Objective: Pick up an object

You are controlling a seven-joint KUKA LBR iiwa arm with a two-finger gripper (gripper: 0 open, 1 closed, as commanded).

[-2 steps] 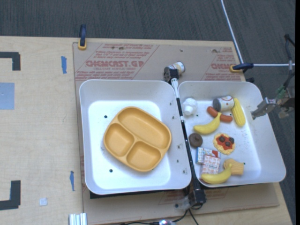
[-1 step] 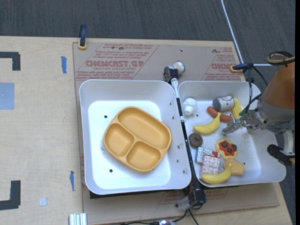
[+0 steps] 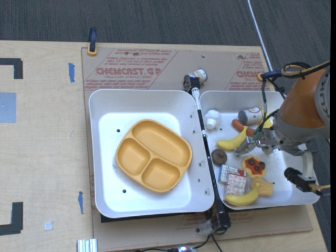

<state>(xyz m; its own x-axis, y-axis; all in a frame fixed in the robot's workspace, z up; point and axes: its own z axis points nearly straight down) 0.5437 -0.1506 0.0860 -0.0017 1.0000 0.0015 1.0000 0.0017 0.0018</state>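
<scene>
The claw (image 3: 251,145) hung low in the right bin (image 3: 294,192), its metal fingertips among the toy food; whether it was released or clenched could not be told from this slanted view, and nothing showed between its tips. Just to its left lay a toy banana (image 3: 232,140), curved and yellow, touching or nearly touching the claw. That banana looked like the nearest candidate: probably hollow plastic, light, stiff and rather slippery, so a hold across its narrow middle would likely serve better than one near a tapered end. Just below the claw sat a small pizza slice (image 3: 254,165) with dark toppings, flat and harder to get under. Farther out were a brown round piece (image 3: 219,156), a printed carton (image 3: 233,178), a second banana (image 3: 242,197) near the front wall, a white ball-like object (image 3: 212,119) and a small can (image 3: 251,115) at the back. The left bin (image 3: 100,140) held a yellow divided plate (image 3: 153,155). Both bins rested on the tabletop (image 3: 42,140).
</scene>
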